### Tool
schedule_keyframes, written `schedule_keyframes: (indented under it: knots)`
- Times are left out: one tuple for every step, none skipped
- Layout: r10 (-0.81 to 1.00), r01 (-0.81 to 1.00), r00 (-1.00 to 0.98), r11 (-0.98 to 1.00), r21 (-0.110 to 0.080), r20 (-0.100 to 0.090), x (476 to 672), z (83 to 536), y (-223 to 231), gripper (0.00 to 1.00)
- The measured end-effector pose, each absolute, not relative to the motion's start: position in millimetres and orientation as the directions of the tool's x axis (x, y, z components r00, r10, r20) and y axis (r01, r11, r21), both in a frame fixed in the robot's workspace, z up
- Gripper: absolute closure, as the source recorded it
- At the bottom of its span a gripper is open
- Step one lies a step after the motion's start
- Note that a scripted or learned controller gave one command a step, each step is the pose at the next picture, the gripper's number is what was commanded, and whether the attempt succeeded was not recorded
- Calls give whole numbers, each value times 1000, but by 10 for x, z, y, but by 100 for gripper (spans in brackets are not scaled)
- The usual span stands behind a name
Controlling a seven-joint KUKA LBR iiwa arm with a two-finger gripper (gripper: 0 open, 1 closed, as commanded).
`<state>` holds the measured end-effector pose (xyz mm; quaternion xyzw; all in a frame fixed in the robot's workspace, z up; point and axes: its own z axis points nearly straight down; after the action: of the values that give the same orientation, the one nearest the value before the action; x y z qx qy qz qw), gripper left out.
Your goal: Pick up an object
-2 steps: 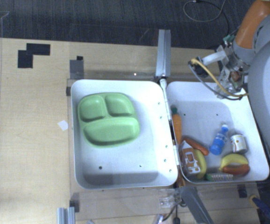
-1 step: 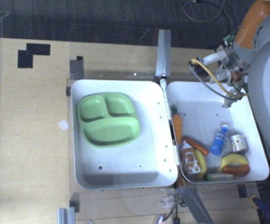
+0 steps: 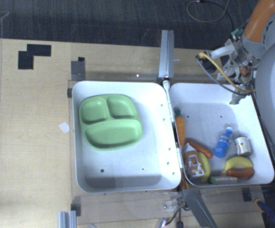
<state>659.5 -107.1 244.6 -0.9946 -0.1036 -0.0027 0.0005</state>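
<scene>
Camera view: pincer (image 3: 237, 99) above right bin (image 3: 199, 96)

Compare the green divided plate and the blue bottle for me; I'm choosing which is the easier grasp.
The green divided plate is wide, flat and low, lying alone in the left bin; the blue bottle is small and slim, crowded among a banana, a carrot and a can in the right bin. The plate is one solid green; the bottle is blue with a white cap. Both rest inside a bin, apart from the gripper.
</scene>
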Motion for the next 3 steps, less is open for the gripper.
schedule_keyframes:
  knots:
    - [300,300,954,-954,0,3,6273,952,-1208,0]
    - [307,307,952,-952,0,5,6288,1064,-1189,100]
    - [204,204,979,-979,0,5,6185,1858,-694,100]
